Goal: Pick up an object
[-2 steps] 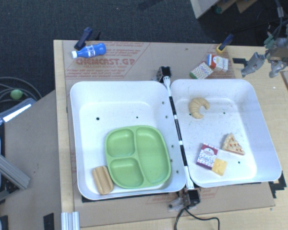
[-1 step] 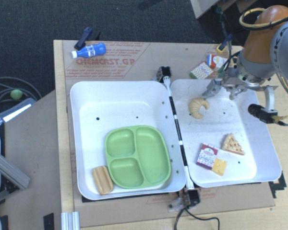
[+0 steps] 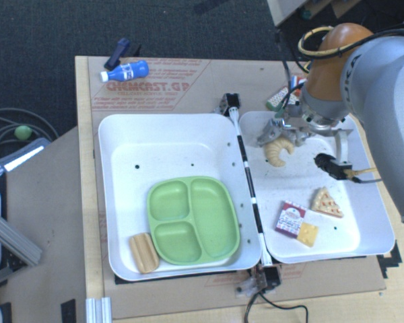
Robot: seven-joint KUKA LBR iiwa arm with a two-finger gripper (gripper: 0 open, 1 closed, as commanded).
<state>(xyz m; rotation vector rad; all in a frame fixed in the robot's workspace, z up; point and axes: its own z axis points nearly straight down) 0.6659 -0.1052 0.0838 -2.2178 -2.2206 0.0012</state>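
End effector (image 3: 281, 134) partly hides croissant (image 3: 277, 153)

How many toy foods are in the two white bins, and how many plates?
Toy foods: 5 - croissant, pizza slice, cheese wedge, red packet, bread slice
Plates: 1 - green divided plate
Total: 6

Glossy green plastic tray (image 3: 192, 219) in smooth white plastic bin (image 3: 121, 147), on matt cardboard (image 3: 188, 79).

The metal 2-finger gripper (image 3: 281, 134) sits over a tan croissant (image 3: 277, 153) near the right white bin's (image 3: 370, 237) back left corner; a green 3-compartment tray (image 3: 190, 219) lies in the left white bin (image 3: 121, 147).
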